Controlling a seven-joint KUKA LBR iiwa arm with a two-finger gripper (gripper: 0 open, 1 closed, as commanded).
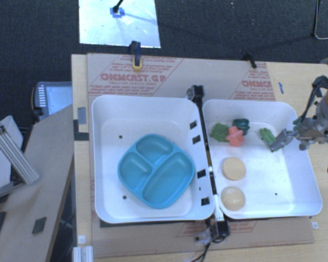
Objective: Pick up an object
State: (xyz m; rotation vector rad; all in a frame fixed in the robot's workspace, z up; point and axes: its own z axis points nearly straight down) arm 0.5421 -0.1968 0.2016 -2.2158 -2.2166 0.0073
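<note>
From above, two shallow white plastic bins sit side by side on a board. The left bin holds a glossy blue divided plate, rounded-square with three compartments. The right bin holds two flat, pale yellow discs, one below the other near its left wall, and above them a green lumpy piece, a pink piece and a dark teal piece clustered together, their shapes too small to read. The gripper reaches in from the right beside another green piece; whether it grips anything cannot be told. The arm is cut off at the edge.
</note>
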